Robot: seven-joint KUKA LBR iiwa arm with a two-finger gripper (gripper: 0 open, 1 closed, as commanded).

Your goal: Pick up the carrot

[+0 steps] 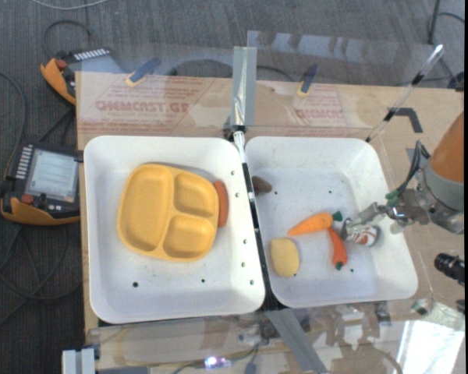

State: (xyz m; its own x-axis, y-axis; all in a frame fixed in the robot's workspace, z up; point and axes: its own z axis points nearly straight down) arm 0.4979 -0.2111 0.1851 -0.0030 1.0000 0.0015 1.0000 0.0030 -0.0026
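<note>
The carrot (310, 224) is orange with a green top and lies slanted in the middle of the right bin (320, 156). Its green end points right. My gripper (362, 231) hangs low over the bin's right part, just to the right of that green end and close to it. I cannot see whether it touches the carrot. The grey arm with its orange band (449, 160) comes in from the right edge.
A small red-orange pepper (338, 249) lies just below the gripper and carrot. A yellow potato-like lump (285, 256) sits at the front left of the right bin, a brown bit (260, 184) near its left wall. The left bin (109, 287) holds a yellow compartment tray (168, 211) and a red sausage (221, 202).
</note>
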